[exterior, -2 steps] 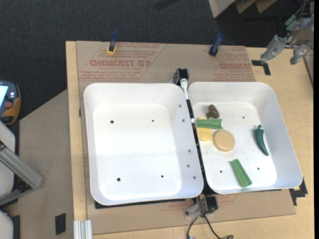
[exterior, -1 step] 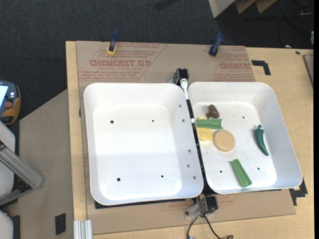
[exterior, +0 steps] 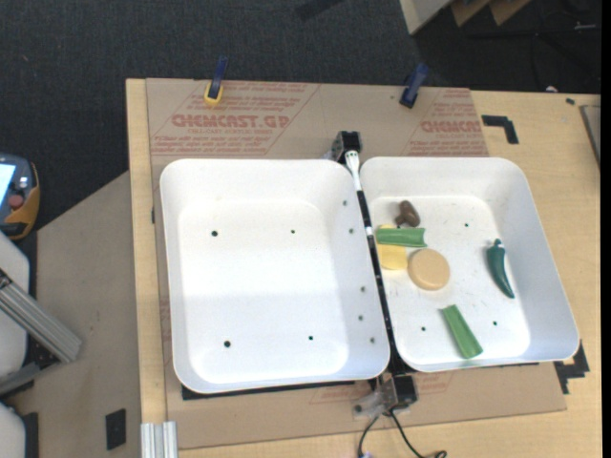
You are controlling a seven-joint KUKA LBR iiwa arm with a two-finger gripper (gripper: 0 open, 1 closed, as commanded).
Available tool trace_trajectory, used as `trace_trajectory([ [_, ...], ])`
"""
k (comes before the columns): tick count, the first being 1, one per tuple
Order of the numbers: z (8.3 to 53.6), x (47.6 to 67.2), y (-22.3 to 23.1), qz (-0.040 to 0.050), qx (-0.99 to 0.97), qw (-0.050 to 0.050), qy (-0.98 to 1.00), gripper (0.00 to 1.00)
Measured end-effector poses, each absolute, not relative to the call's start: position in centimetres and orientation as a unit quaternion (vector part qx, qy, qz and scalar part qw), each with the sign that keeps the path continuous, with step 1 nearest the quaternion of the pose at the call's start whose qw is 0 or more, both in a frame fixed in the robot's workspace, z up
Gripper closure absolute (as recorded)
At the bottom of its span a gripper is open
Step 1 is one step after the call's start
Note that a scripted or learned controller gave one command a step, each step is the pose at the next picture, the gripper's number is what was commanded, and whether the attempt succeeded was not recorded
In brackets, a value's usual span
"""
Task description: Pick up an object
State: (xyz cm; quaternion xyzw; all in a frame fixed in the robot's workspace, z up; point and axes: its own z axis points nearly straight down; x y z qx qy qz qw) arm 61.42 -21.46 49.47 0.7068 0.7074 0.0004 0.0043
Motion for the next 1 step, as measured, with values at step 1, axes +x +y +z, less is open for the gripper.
trace_trajectory([
  [1, 43.95, 66.88, -16.78, -0.0005, 0.705, -0.001, 0.709, 1.0],
])
